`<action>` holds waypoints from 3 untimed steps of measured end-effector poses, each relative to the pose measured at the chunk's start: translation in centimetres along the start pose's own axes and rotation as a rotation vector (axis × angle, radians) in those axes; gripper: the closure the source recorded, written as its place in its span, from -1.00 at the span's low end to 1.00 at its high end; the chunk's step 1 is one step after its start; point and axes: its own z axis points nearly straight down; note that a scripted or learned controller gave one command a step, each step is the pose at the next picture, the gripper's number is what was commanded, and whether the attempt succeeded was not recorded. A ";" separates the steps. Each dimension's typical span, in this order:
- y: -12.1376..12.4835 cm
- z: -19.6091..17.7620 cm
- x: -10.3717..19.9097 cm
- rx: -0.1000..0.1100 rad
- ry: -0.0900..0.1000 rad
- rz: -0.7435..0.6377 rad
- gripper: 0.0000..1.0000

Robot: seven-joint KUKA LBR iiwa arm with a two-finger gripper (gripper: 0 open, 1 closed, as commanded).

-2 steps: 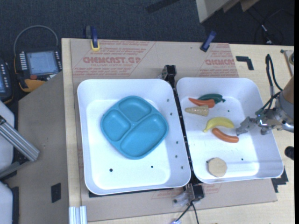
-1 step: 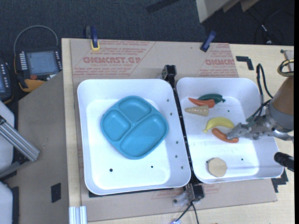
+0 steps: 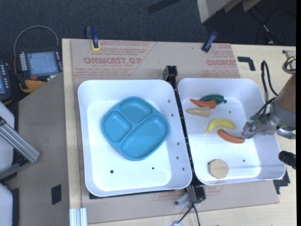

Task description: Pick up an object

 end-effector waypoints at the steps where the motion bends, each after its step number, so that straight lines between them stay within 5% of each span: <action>1: 0.7 -5.8 0.7 0.002 -0.004 -0.001 1.00; 3: 1.0 -13.2 0.7 0.003 -0.003 -0.001 1.00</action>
